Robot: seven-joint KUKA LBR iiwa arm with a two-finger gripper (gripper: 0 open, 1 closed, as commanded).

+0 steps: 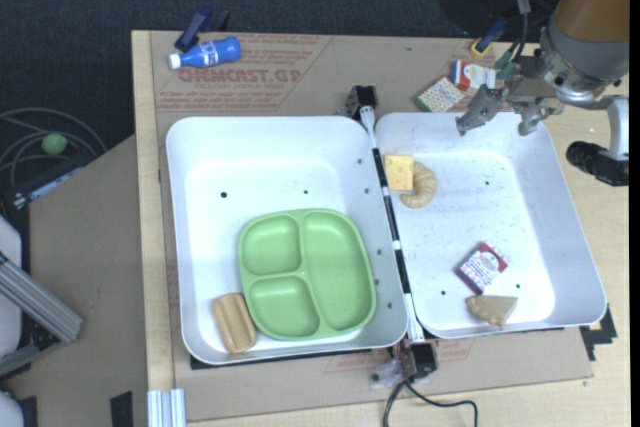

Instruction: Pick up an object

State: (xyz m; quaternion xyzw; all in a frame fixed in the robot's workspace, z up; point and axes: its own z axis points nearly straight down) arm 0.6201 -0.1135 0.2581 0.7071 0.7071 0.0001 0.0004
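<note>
2 white bins on a cardboard-topped surface (pixel 290 65), arm at the upper right.

The left bin (pixel 200 155) holds a green 3-compartment plate (pixel 305 273) in its near half, with a tan ridged bar (pixel 234 322) touching the plate's lower-left edge. The right bin (pixel 560 205) holds a yellow block (pixel 399 172) against its left wall, a curved tan pastry (pixel 421 187) just beside it, and near the front a small red packet (pixel 481 267) with a tan wedge (pixel 492 309) just below. The tool (pixel 503 113) hangs over the right bin's far rim, fingers spread apart with nothing between them, well apart from every object. A blue and white bottle (pixel 205 53) lies on the surface behind the left bin.
</note>
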